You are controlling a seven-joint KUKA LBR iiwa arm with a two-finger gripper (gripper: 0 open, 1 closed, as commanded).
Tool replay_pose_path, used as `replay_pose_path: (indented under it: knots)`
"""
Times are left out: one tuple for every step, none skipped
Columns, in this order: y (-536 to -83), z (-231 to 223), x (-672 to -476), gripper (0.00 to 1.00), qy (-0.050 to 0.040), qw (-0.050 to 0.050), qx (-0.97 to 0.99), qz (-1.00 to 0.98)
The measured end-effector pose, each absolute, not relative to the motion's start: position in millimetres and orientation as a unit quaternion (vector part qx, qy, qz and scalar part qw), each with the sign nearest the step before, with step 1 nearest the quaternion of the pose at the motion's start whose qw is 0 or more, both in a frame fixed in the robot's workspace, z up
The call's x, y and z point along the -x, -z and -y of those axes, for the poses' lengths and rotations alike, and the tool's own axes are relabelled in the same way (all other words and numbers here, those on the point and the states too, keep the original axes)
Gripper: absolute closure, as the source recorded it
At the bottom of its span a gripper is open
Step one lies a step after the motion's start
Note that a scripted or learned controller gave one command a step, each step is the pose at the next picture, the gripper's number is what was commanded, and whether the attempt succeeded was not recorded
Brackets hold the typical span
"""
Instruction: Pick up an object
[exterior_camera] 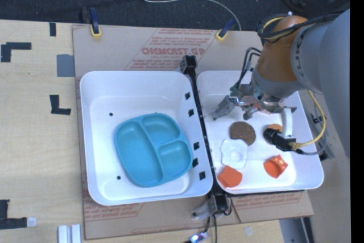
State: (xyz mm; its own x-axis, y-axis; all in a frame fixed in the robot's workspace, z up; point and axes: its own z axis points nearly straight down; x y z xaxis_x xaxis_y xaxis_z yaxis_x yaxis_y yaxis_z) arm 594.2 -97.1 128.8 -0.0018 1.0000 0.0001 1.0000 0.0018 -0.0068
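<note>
Nearest the camera in the right bin (pixel 301 182) lie an orange wedge (pixel 230 177) and a small red piece (pixel 276 166). Just behind them sit a white fried egg (pixel 234 152) and a brown round cookie (pixel 243 132). Above these hangs the gripper (pixel 235 110), its two fingers spread wide and holding nothing. The cookie lies closest below it and looks the likeliest target. A good pick would center the fingers over it before descending, clear of the touching egg. Farther left, a blue divided plate (pixel 152 148) rests in the left bin (pixel 91 85).

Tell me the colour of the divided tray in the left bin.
Light blue tray, seen in the camera view.
</note>
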Motion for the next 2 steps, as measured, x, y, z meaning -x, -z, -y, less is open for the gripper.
replay_pose_path:
  knots:
    - [-84.9,97.8,-595.4,0.00,-0.0005,-0.003,0.706,0.708]
    - [-98.5,97.6,-597.2,1.00,0.0013,-0.005,0.706,0.708]
